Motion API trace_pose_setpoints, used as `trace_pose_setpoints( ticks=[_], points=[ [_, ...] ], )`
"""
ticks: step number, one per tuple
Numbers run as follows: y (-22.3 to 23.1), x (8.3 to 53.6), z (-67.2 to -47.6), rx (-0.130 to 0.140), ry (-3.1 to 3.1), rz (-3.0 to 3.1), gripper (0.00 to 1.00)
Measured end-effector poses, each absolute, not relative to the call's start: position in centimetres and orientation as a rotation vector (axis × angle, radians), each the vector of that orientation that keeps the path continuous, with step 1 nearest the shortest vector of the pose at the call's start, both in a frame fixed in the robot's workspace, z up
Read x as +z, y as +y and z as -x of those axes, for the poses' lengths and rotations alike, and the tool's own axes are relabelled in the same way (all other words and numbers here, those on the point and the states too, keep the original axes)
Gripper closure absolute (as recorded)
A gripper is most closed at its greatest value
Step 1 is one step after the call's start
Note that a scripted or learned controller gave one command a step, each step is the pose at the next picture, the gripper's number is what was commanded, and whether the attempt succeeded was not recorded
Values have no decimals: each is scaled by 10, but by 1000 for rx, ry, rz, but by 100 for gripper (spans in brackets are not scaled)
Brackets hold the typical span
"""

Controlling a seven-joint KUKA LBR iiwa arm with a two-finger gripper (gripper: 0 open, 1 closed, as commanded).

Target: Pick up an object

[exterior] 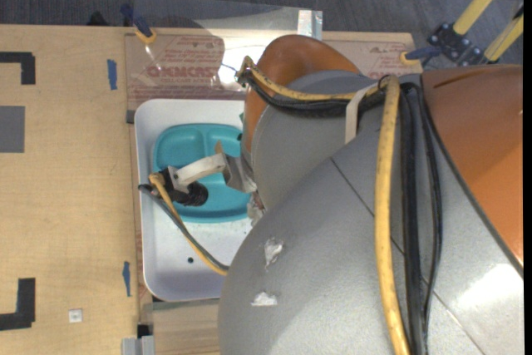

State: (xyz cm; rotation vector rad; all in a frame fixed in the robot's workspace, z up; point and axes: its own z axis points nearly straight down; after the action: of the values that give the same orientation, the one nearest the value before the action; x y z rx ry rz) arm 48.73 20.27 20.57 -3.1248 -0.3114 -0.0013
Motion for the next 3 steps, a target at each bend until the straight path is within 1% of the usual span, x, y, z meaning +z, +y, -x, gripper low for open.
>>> trace_pose_setpoints(
  ticks=[1,2,3],
  points=[
    [203,215,-488,0,-310,3125,100],
    [93,194,-479,8,-864,3020,100],
    [123,90,-481,-5,-316,3120,100]
  ],
)
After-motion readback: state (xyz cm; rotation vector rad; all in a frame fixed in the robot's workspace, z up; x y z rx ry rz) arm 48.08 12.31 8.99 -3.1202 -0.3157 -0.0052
